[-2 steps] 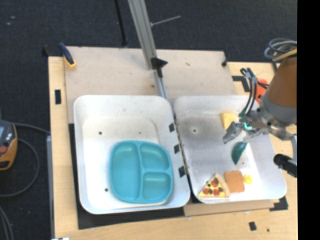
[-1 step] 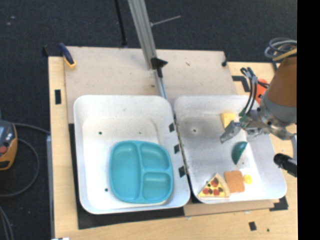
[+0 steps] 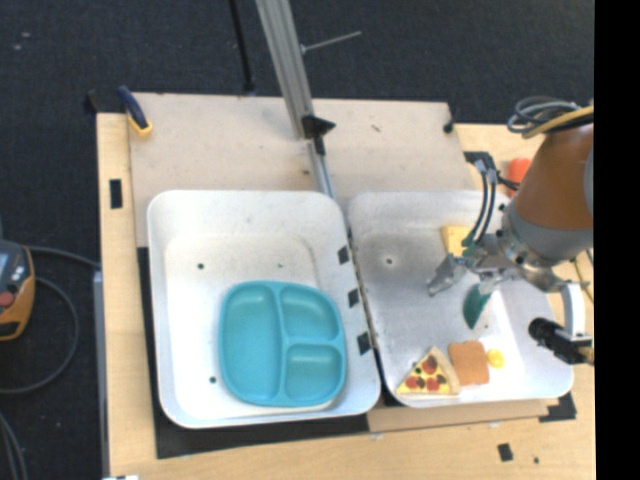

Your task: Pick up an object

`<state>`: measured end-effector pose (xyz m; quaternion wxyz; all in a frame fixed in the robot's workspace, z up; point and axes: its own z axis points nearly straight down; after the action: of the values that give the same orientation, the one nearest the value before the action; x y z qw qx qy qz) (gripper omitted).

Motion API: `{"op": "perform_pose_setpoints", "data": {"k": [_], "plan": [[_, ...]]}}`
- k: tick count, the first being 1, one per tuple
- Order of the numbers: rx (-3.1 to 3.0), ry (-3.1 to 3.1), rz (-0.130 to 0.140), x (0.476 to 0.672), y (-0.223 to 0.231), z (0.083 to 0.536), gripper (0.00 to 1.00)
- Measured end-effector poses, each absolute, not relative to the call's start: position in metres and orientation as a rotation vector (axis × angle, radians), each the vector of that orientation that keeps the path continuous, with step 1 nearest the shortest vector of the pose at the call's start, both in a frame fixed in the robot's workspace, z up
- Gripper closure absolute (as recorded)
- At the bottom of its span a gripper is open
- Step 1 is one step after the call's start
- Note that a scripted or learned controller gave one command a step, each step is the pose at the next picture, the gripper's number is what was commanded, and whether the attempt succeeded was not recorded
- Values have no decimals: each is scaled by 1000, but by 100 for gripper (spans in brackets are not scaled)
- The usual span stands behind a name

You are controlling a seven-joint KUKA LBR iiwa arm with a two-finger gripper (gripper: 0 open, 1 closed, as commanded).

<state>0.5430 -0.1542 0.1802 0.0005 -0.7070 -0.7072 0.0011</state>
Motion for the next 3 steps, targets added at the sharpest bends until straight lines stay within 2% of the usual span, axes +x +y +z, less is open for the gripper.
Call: {"op": "perform_pose_setpoints", "data": {"k": [1,2,3], "plan": [[-2219,-2219,4,542,-148,119,0],[-2224,-2221,1,542,-149,100,0],[-2229,-2220,-8,544,-149,114,100]]}}
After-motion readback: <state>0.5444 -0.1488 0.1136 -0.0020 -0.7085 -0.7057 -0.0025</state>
